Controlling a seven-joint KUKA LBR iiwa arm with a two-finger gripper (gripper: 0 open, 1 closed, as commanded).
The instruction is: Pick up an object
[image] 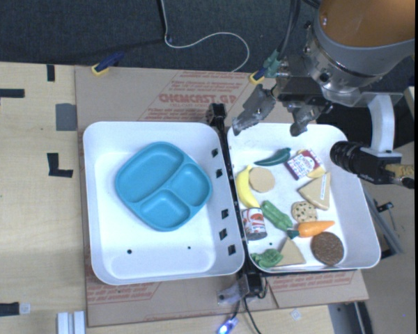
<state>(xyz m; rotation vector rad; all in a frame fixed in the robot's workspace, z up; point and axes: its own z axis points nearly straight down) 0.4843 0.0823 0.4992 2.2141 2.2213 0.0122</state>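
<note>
Toy food crowded the right bin at lower right of the frame: a chocolate cookie, carrot, banana. Above, at upper right, the gripper hung with jaws released, holding nothing; a straight descent onto an uncrowded piece looked wisest.

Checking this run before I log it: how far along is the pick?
Done: nothing looks picked. The banana, carrot and the other toy food lie in the right bin; the blue divided plate sits in the left bin. In hand: the claw hangs open above the right bin's far edge, with nothing between its fingers. Left: descend, grip an item, lift.
</note>
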